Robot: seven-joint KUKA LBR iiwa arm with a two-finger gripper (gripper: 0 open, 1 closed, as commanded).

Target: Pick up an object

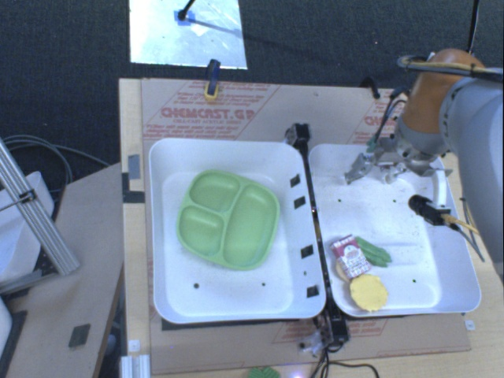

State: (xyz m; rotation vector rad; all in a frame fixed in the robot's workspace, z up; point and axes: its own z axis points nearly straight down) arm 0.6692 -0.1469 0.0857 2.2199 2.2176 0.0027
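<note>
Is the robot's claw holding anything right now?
No. The grey two-finger gripper hangs over bare floor at the back of the right shallow white bin, nothing between its fingers. The small toys lie near the front.

Single fixed camera above bench, angled down, both bins (pixel 236 152) in frame

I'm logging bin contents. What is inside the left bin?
Inside the left bin lies one green divided plate, flat, with nothing visible in its three compartments. Whatever is beneath the plate is covered.
</note>
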